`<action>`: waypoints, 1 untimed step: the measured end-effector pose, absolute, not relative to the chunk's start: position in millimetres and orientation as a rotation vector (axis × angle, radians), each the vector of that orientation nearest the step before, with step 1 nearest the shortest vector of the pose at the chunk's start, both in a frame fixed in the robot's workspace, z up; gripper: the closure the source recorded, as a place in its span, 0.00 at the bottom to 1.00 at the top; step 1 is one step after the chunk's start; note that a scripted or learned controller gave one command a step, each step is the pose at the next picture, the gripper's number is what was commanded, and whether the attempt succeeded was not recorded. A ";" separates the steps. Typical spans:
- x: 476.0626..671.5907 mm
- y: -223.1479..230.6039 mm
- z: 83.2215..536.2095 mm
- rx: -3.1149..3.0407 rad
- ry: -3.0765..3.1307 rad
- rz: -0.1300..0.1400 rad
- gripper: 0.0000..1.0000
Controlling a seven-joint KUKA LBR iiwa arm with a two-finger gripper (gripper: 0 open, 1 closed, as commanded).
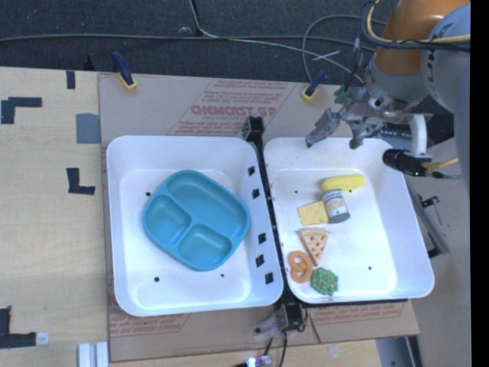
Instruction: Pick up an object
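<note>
- Two shallow white plastic bins sit side by side on a brown cardboard sheet (pixel 229 105) clamped to the bench — the left bin (pixel 122 205) and the right bin (pixel 397 235), their inner rims touching.
- The grey arm with its orange band (pixel 416 10) reaches in from the far right, cables looping around the wrist.
- A sky-blue, three-compartment plastic plate (pixel 196 219) lies flat near the middle of the left bin.
- The two-finger gripper (pixel 336 132) hangs over the far rim of the right bin, its fingers spread wide apart with nothing between them — well apart from the toys below.
- A yellow toy banana (pixel 343 182) lies in the right bin, farthest of the cluster.
- A small silver can with a dark label (pixel 335 206) lies just nearer, touching a yellow cheese wedge (pixel 312 213) on its left.
- A toy pizza slice (pixel 315 244) points towards the near side.
- A green broccoli floret (pixel 324 281) sits nearest, beside an orange pretzel (pixel 299 266).
</note>
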State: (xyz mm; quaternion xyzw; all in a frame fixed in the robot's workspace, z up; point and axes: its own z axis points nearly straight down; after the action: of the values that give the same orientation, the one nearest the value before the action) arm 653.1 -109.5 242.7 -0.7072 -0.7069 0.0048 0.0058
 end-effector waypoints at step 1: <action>655.4 -109.2 251.3 -2.218 -2.223 0.002 0.00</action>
State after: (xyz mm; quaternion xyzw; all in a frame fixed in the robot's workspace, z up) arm 655.4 -109.2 251.3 -0.7063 -0.7079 0.0005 0.0006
